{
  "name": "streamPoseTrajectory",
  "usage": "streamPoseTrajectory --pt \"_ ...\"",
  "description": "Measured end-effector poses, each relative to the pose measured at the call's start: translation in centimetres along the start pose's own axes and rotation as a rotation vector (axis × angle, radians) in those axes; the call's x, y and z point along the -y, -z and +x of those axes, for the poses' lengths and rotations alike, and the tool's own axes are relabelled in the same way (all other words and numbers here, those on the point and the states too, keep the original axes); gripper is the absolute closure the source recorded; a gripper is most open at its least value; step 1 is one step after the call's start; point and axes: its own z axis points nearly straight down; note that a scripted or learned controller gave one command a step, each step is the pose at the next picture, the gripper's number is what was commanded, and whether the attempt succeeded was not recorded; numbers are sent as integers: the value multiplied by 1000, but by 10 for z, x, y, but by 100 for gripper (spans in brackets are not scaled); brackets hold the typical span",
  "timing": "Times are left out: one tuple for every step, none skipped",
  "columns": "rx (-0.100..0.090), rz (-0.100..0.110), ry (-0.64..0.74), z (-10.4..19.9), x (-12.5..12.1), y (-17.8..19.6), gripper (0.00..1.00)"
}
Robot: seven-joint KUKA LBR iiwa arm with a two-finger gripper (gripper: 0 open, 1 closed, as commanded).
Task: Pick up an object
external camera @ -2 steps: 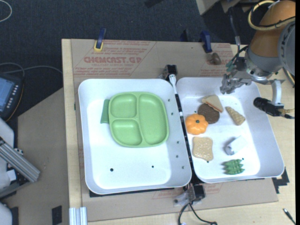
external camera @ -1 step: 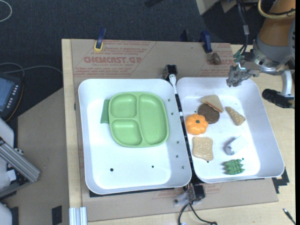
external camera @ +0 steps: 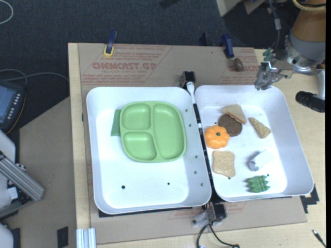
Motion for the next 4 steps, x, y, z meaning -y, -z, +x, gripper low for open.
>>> streamPoseTrajectory --pt "-5 9 5 57 8 -9 100" --pt "-2 2 3 82 3 8 100" --pt "-2 7 -2 70 5 1 100" --pt "-1 3 0 74 -3 6 100"
